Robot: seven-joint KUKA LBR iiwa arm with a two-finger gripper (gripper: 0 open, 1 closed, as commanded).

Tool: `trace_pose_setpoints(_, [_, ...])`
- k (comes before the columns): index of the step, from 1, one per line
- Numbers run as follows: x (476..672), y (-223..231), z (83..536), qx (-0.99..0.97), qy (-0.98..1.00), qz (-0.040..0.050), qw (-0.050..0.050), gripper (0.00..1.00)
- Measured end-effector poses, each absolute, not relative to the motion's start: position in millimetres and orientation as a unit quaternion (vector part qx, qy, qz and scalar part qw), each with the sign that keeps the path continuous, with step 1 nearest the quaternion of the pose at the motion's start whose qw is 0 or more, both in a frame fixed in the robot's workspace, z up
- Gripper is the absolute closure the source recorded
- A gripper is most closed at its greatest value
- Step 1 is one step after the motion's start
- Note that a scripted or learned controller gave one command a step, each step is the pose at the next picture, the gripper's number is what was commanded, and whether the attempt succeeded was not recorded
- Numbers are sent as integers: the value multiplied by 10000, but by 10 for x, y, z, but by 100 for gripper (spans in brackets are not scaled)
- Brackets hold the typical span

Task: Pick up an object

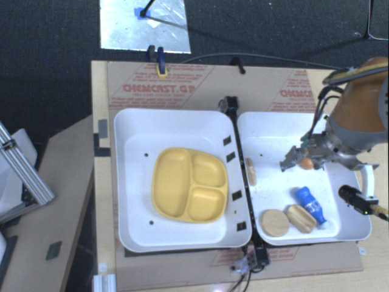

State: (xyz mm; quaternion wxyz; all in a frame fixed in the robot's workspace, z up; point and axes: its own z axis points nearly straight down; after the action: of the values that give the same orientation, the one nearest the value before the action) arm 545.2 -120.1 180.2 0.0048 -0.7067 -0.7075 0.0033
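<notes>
A small orange rounded object [307, 162] sat at the tip of the gripper [302, 160] in the upper right part of the right white bin [267, 132], and the dark fingers appeared clenched on either side of it, though the object was too small to name. The grey arm with its orange band [364, 105] reached in from the right edge of the frame above that bin.

Lower in the same bin lay a blue bottle-shaped object with a white label [310, 204], its writing too small to read. Just left of it rested a tan bread-roll-shaped piece [301, 218], and touching that a flat round beige disc [275, 222]. A pale cylindrical stick [250, 171] lay along the bin's left wall.

The left white bin [130, 163] held a yellow plastic plate with three compartments [189, 184], roughly at its centre.

Both bins rested on a brown cardboard sheet [176, 81] covering the tabletop, printed in red with "CHEMCAST GP". At the upper left of the frame lay a shiny silver square sheet [121, 23] on the dark floor.
</notes>
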Motion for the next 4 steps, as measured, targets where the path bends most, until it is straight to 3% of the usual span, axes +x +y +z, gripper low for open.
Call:
trace_pose_setpoints(1, [5483, -1200, 1863, -7059, -7083, -4, -2, 0])
trace_pose_setpoints(3, [5440, -1155, 827, -7064, -7078, 2, 10, 0])
trace_pose_setpoints(4, [5450, -1160, 949, -7062, -7080, -9, -12, 100])
